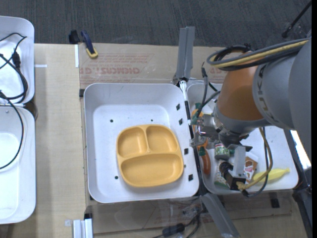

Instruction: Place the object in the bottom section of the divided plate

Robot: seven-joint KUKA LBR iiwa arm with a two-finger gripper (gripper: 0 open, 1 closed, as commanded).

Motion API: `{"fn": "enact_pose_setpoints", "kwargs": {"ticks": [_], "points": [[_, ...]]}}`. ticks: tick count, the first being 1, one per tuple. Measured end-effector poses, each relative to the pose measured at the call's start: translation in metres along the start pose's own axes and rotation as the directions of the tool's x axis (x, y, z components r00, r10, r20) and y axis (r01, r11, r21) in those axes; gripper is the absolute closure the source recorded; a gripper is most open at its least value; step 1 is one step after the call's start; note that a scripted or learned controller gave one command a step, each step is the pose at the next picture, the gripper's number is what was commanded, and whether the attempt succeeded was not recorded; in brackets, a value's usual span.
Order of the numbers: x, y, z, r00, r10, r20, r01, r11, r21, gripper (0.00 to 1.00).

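Pick stage: claw down in right white bin, right of yellow divided plastic plate; grip state cannot tell. Object unchosen amid clutter. Next: grasp, carry to plate's bottom section.

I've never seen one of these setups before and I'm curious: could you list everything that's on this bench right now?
White bins: two, side by side; left bin, right bin under the arm.
Divided plate: one, yellow-orange, three sections, in the left bin, nothing on it.
Banana: one, yellow, near the right bin's lower right.
Hot dog-like item: one, orange-red, along the right bin's left side.
Small mixed items: several, colours mixed, in the right bin below the arm; too cluttered to name.
Clamp: one, blue and black with a yellow tip, on the bench's far edge.
Robot arm: one, grey with orange band, over the right bin.
Hand: one, low over the clutter.
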State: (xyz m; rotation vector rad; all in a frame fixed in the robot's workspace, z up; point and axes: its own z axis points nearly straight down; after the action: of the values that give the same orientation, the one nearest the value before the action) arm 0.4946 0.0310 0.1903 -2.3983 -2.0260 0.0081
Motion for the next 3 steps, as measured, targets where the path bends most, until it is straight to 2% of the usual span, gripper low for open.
{"fn": "enact_pose_setpoints", "kwargs": {"ticks": [1, 2, 3], "points": [[0.003, -0.018, -0.094, 1.0, 0.022, 0.0, -0.022, 1.0, -0.003, 1.0], [0.016, -0.021, -0.016, 0.841, 0.541, 0.002, -0.541, 0.841, 0.002, 1.0], [0.074, -0.031, -0.007, 0.998, 0.055, 0.0, -0.055, 0.998, 0.001, 1.0]]}}
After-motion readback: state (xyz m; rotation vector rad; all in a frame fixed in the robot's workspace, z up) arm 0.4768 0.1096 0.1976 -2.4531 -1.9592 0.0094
